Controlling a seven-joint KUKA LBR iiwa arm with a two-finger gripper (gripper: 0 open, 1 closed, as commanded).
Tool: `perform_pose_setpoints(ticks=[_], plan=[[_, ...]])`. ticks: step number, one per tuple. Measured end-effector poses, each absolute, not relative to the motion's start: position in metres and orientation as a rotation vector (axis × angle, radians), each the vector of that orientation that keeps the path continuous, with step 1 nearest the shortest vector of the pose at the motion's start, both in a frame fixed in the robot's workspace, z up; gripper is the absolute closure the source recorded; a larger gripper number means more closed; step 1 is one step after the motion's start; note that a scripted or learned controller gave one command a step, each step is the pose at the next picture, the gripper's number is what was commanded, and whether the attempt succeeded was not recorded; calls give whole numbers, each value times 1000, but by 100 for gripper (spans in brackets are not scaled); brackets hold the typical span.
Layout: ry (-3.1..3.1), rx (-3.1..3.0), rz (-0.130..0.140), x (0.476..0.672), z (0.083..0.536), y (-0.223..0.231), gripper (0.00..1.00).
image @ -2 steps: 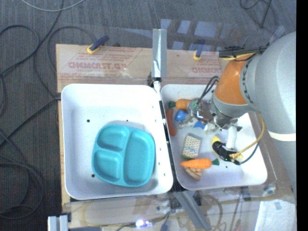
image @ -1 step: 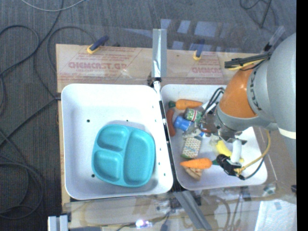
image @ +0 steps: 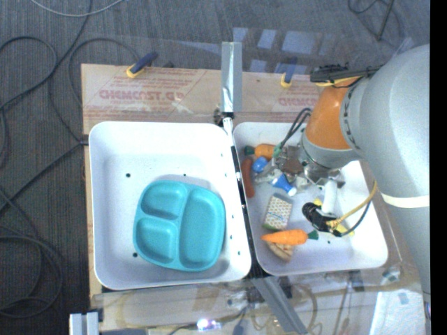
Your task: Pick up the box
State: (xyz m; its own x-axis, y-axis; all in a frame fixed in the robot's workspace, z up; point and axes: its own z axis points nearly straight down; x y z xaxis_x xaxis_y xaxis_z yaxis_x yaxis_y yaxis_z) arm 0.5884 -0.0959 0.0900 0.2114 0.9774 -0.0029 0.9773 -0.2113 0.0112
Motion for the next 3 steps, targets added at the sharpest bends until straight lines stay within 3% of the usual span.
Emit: perform_pose_setpoints(ticks=[1,2,3], plan=[[1991,2416,12,526,91,-105,0],[1991,2417,10,526,99,-105,100],[2163,2279,-4,497,231,-40,100]])
